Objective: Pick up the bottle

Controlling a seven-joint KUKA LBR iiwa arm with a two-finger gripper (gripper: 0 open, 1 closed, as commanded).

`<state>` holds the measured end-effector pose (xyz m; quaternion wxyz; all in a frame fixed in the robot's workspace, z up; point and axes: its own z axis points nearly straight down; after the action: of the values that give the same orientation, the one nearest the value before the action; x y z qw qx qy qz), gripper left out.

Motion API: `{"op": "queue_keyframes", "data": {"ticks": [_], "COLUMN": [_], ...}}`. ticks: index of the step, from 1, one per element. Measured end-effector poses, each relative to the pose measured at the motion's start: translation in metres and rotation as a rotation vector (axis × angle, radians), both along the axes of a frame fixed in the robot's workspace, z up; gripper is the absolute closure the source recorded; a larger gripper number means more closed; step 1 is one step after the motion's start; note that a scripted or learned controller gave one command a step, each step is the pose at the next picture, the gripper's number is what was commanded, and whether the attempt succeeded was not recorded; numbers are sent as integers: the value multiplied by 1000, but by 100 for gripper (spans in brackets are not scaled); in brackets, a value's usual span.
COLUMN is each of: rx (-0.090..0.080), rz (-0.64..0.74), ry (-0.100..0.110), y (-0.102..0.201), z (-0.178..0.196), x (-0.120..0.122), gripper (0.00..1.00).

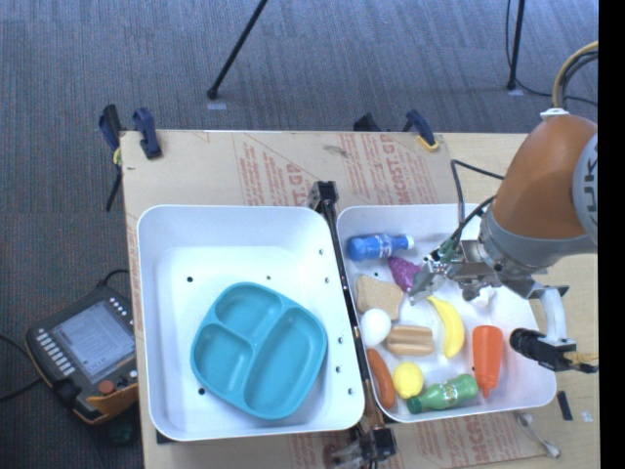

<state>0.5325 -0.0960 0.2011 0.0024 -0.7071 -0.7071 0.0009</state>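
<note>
A blue bottle [379, 246] with a white cap lies on its side at the back of the right bin [540, 384]. A green bottle [444, 395] lies at that bin's front edge. My gripper [435, 274] hangs over the middle of the right bin, just right of the blue bottle and above a purple item [402, 272]. Nothing shows held in it. The grey and orange arm [547, 198] reaches in from the right and hides part of the bin's back right corner.
The right bin also holds a banana [450, 325], a carrot [487, 359], a hot dog bun [409, 339], an egg [376, 324], a lemon [408, 379], a sausage [382, 377] and bread [375, 292]. A blue divided plate [259, 349] lies in the left bin [161, 262].
</note>
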Motion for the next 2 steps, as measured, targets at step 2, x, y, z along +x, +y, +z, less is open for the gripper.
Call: {"op": "queue_keyframes", "data": {"ticks": [2], "rx": [0], "rz": [201], "ry": [-1], "y": [82], "z": [15], "x": [-57], "gripper": [100]}}
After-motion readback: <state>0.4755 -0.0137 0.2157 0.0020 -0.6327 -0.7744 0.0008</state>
